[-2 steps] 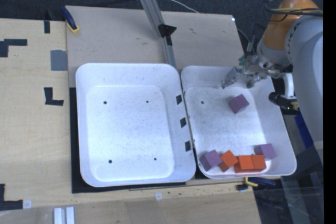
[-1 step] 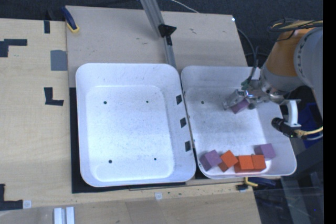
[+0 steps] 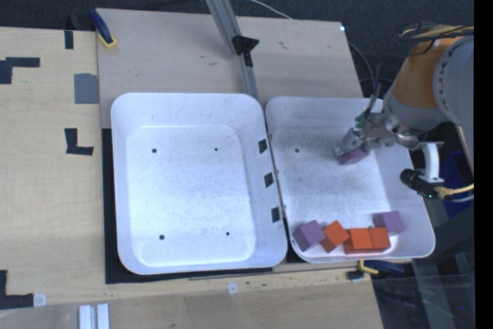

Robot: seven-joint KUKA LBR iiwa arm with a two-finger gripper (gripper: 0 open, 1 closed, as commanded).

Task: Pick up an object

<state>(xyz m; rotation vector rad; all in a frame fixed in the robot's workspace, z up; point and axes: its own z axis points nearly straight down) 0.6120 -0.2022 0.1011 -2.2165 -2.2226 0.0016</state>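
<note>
**Gripper Down on a Purple Block in the Right Bin**

Along the near edge of the right bin (image 3: 308,115), a row of blocks is seen lined up against the wall: a purple cube (image 3: 310,233) at the left, an orange cube (image 3: 335,234) just beside it, a longer orange block (image 3: 367,240) next, and another purple cube (image 3: 389,222) at the right end, set slightly farther back. Beside this bin, the left bin (image 3: 127,166) is seen, its floor speckled with dark marks.

Farther up the right bin, the gripper (image 3: 356,147) is lowered to the bin floor, and a purple block (image 3: 353,156) is found right at its tip, touching it. Whether that block is actually gripped cannot be told, and the gripper's opening cannot be made out. Behind it, the grey arm (image 3: 454,81) with its orange band (image 3: 420,81) is seen reaching in from the right.

Beyond the bins, the pale tabletop (image 3: 169,50) is crossed by a slanted metal rail (image 3: 219,0), and a blue and yellow clamp (image 3: 104,29) is seen at the far left corner.
</note>
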